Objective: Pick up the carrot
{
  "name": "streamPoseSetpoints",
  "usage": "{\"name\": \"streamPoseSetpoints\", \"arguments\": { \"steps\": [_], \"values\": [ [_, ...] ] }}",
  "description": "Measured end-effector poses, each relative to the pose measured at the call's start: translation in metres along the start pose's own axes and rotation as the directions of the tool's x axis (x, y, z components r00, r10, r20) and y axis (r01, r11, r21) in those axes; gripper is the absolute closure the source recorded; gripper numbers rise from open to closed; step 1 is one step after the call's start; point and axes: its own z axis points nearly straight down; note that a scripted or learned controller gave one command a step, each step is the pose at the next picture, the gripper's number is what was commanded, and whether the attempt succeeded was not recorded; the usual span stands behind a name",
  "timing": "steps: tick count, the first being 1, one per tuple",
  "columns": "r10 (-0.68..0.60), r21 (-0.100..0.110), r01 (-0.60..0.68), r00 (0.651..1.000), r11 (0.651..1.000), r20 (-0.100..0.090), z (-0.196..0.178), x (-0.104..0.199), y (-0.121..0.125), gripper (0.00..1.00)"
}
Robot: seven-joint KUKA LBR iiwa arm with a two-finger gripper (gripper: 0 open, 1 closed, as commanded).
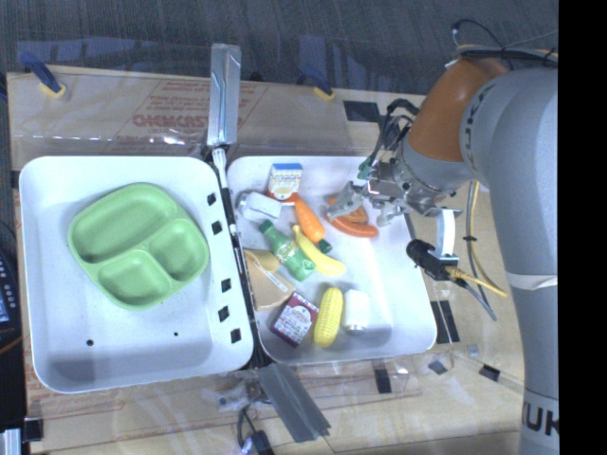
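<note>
Wood bench w/ two white bins: left bin (38,254) holds a green divided plate (137,243). Right bin: carrot (308,219) lies among toy food, long axis running diagonally, just left of the gripper (358,200); finger state can't tell.

Even, fairly bright overhead light washes the two white bins (57,349) nearly flat, with soft grey shadows pooling in their near corners. Clear sheeting on the table (123,112) glares faintly. Detail is slightly soft throughout.
</note>
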Motion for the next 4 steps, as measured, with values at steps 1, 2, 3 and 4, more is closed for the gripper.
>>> {"name": "streamPoseSetpoints", "arguments": {
  "steps": [1,2,3,4],
  "values": [
    [-0.165,0.002,0.165,0.986,0.986,-0.001,0.022,0.074,0.035,0.0],
    [-0.056,-0.008,0.056,0.998,0.998,0.002,0.059,0.06,0.019,0.0],
    [-0.061,-0.004,0.061,0.998,0.998,0.001,0.05,0.061,0.019,1.0],
    [-0.03,-0.003,0.03,1.0,1.0,0.0,-0.057,0.015,0.053,1.0]
  ]
}}
